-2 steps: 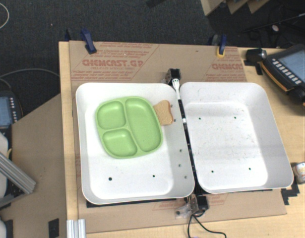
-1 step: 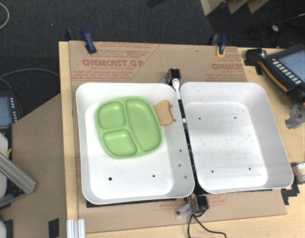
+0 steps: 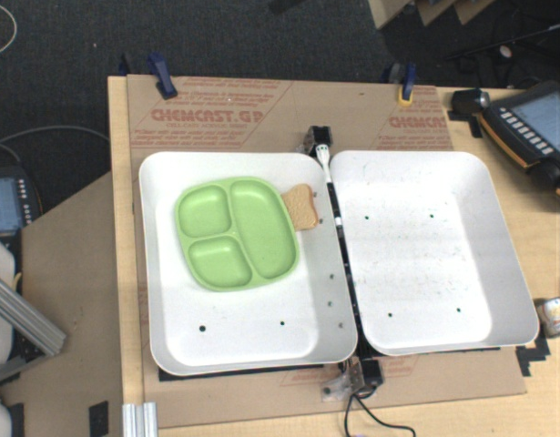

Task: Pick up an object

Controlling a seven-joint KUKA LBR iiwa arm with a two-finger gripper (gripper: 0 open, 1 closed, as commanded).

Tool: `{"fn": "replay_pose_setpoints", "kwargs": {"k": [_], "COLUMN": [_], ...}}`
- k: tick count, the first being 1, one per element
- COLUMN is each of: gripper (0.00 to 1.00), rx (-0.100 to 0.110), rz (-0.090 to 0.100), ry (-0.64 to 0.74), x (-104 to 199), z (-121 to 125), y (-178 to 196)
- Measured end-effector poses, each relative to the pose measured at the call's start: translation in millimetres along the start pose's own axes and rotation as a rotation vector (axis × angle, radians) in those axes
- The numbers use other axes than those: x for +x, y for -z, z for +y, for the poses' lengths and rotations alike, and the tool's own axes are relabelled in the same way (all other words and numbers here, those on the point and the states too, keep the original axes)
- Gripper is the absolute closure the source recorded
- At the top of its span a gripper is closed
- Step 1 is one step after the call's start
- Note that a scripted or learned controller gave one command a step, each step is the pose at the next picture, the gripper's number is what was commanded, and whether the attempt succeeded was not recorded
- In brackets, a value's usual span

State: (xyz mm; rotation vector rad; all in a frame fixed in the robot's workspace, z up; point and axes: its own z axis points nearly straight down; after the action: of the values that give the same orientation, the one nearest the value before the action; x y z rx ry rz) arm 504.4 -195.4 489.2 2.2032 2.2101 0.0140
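A light green plate (image 3: 236,235) with three compartments lies in the left white bin (image 3: 234,335), toward its back. A small tan slab, like a slice of bread or a sponge (image 3: 301,207), rests against the plate's right rim, near the wall between the bins. The right white bin (image 3: 425,244) has a speckled floor with a few dark dots.
Both bins sit on a cardboard sheet (image 3: 216,107) held by blue and yellow clamps (image 3: 161,76) at the back edge. A tablet-like device (image 3: 530,130) lies at the far right. Cables and metal framing stand at the left and front edges.
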Motion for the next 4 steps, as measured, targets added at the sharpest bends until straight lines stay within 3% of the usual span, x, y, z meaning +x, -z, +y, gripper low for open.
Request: {"fn": "replay_pose_setpoints", "kwargs": {"k": [1, 2, 3, 4], "gripper": [1.00, 1.00, 1.00, 1.00], "rx": [0.030, 0.027, 0.011, 0.030], "rz": [0.012, 0.011, 0.003, 0.012], "ry": [-0.001, 0.001, -0.006, -0.003], "x": [39.5, 83.3, 39.9, 70.7], "z": [-28.2, -27.8, -3.1, -29.5], "y": [-88.0, -135.2, -69.4, -155.4]}}
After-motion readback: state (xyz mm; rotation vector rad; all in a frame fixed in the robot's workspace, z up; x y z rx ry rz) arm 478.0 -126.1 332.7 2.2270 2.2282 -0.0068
